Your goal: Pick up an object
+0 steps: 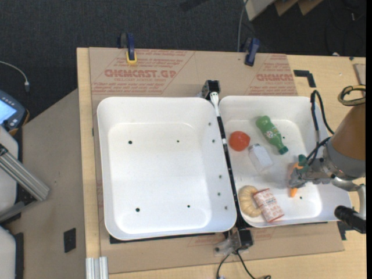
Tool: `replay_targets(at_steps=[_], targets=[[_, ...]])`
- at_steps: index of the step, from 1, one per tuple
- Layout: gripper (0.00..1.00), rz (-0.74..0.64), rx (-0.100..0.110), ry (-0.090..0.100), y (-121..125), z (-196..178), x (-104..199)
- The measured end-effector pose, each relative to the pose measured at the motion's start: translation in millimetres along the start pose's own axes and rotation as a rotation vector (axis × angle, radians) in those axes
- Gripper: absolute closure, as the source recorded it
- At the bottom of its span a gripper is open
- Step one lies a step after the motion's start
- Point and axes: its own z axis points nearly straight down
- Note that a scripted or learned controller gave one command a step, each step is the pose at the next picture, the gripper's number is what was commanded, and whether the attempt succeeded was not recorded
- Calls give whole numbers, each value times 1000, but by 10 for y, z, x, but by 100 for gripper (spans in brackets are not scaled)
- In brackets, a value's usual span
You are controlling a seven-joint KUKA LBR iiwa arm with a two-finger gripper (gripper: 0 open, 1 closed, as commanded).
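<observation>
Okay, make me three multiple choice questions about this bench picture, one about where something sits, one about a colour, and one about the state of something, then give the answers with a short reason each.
1. Which bin holds the green bottle?
A. the left bin
B. the right bin
C. neither, it lies on the bench

2. What colour is the ball beside the divider between the bins?
A. blue
B. yellow
C. red

3. How is the green bottle resting?
A. lying on its side
B. standing upright
C. propped on the bin's rim

Answers: 1 B, the bottle lies on the floor of the right bin, in its upper half. 2 C, the ball is plainly red against the white bin. 3 A, its whole length shows slantwise along the bin floor, with the gripper apart from it, lower right.
</observation>
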Motion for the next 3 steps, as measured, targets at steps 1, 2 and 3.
replay_targets(at_steps=[1,2,3], targets=[[0,2,-3,-3,10,-7,-24],[0,0,-3,4,88,245,-459],[0,-2,-5,2,28,243,-439]])
